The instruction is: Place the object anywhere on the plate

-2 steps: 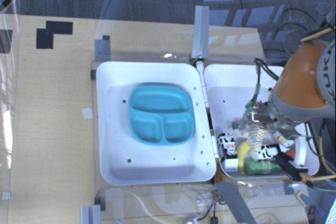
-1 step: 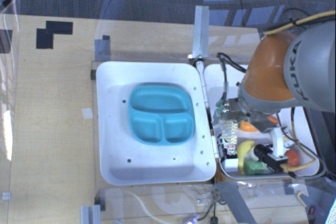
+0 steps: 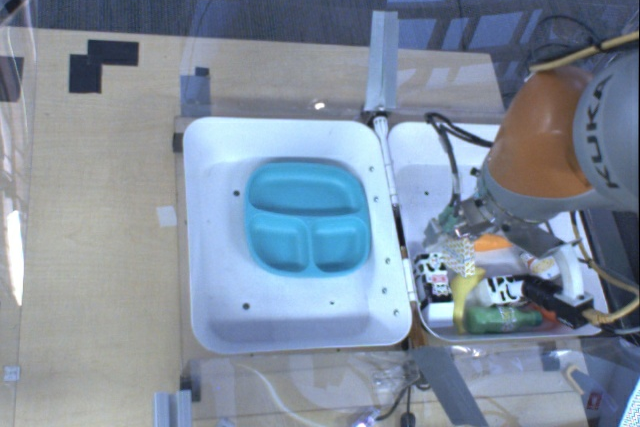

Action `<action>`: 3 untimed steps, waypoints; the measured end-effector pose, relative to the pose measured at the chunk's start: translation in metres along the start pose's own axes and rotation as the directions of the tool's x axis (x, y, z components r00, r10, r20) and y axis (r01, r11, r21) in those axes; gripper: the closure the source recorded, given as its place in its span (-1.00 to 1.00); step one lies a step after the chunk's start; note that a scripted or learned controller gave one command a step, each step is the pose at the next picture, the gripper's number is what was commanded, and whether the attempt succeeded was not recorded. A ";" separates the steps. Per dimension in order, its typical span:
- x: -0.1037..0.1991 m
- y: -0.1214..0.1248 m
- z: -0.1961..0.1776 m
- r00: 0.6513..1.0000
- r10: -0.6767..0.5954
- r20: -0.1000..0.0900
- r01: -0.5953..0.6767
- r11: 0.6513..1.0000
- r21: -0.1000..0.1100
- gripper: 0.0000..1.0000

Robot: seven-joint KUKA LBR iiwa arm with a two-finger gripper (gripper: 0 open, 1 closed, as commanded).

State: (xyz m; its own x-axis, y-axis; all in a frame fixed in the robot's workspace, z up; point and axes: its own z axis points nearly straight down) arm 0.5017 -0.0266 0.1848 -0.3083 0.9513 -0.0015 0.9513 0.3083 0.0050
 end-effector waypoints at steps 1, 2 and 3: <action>0.015 -0.001 0.000 0.998 -0.061 0.000 0.061 0.998 0.000 1.00; 0.069 0.026 -0.001 0.993 -0.122 -0.001 0.122 0.993 0.000 1.00; 0.104 0.059 0.000 0.986 0.166 -0.001 -0.166 0.986 0.002 1.00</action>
State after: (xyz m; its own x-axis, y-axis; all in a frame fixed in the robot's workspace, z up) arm 0.5263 0.0904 0.1844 -0.1460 0.9893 0.0002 0.9893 0.1460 0.0033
